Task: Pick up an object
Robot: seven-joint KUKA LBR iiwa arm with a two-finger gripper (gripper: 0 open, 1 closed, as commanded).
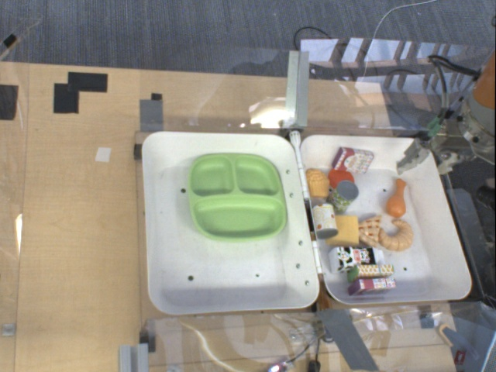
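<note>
You look down from one fixed camera above the counter (70, 231), tilted so the far floor shows along the top. Both white bins (167, 231) sit mid-frame at moderate distance; the arm (473, 126) enters from the right.

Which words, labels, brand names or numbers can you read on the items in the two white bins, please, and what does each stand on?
None can be read.
Red and white packet: printed, too blurred to read.
Black and white cow-patterned carton: markings too small to read.
Small purple carton: label too small to read.
White cylindrical can with a label: print too blurred to read.
Green three-compartment plastic plate: carries no text.
</note>
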